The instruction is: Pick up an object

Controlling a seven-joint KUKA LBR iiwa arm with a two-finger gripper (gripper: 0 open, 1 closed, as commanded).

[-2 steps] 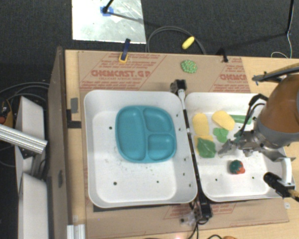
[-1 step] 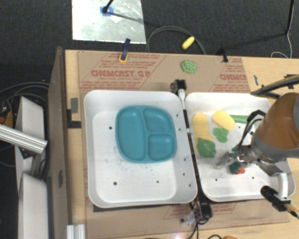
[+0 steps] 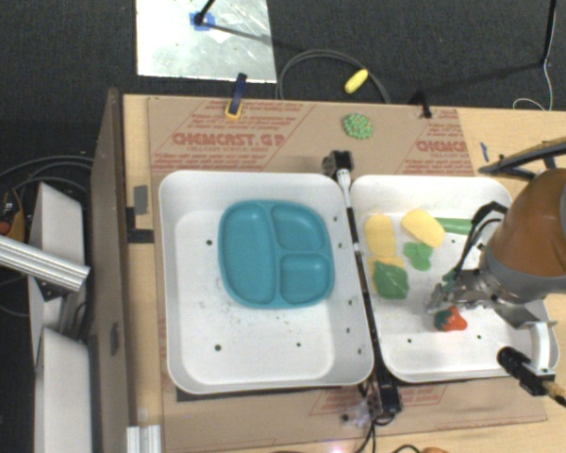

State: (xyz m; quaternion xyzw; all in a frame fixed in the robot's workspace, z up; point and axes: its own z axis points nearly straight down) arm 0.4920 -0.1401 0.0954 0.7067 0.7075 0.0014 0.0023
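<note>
I have the gripper (image 3: 450, 302) low in the right bin (image 3: 396, 361), right over a small red object (image 3: 454, 323); I can't tell how the jaws stand. I judge this the grasp step; next I need a clean lift

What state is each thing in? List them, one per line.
blue divided plate: lying flat in the left bin, its compartments bare.
yellow pieces: lying loose in the right bin.
green pieces: lying loose beside the yellow ones.
red piece: on the bin floor, right under the gripper.
gripper: low over the red piece; grasp unclear.
green round thing: on the cardboard behind the bins.
</note>
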